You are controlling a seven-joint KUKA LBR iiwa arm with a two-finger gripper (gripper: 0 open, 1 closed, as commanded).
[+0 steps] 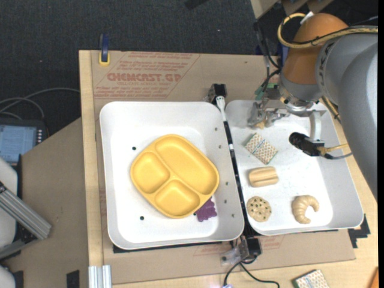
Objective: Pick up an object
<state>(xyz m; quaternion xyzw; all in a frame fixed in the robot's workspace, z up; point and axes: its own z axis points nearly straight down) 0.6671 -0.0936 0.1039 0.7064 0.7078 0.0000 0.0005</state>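
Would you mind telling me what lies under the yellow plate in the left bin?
A purple item sticks out from under the yellow plate's near edge. How much of it is tucked beneath, and whether anything else lies there, is hidden by the plate.

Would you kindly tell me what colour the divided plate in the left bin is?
The divided plate is yellow, seen clearly in the camera view.

Purple object (206, 210) partly hidden beneath the yellow divided plate (174, 175), shape not discernible. Gripper (264, 116) small and blurred at the right bin's (342, 179) far corner. Arm (354, 71) cut off at right edge. Patterned item (309, 279) cropped at bottom edge.
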